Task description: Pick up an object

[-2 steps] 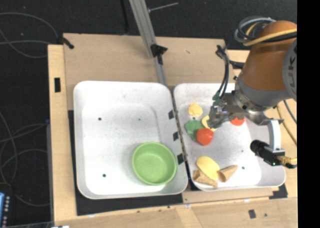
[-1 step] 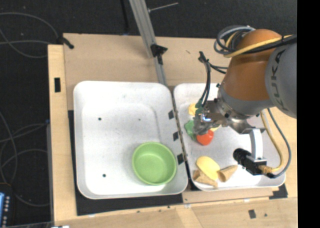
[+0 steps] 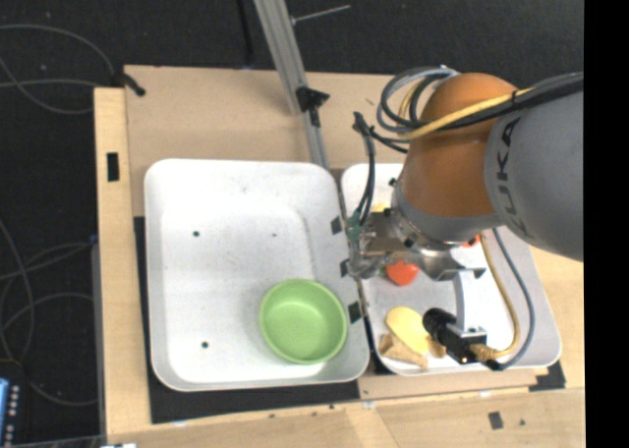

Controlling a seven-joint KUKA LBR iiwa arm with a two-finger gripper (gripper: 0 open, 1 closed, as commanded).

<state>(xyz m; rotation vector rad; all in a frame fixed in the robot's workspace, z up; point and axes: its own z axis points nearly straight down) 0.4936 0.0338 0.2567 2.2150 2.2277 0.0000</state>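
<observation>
In the camera view the arm (image 3: 491,171) reaches in from the right and hangs low over the right bin (image 3: 543,338), its orange band and grey wrist covering most of that bin's floor. The gripper (image 3: 385,257) sits under the wrist at the bin's left side, close to the wall shared with the left bin (image 3: 197,200); the wrist hides its working end, so I cannot tell whether it is apart or together, and nothing can be seen held in it. An orange thing (image 3: 401,273) peeks out from beneath the wrist, just beside the gripper and seemingly on the bin floor. Nearer the front wall lie a yellow thing (image 3: 407,325) and, touching it on the front side, a tan thing (image 3: 398,348). The left bin holds a green bowl (image 3: 303,320), upright near its front right corner and well apart from the gripper. I judge the step in hand to be the descent or the grasp itself, with the orange thing the likeliest target, since it lies closest to the tool. The next move calls for a firm closure on that thing, then a straight lift clear of the bin wall. The risk is that the thing sits off to one side of the grasp and gets nudged away, not caught.
</observation>
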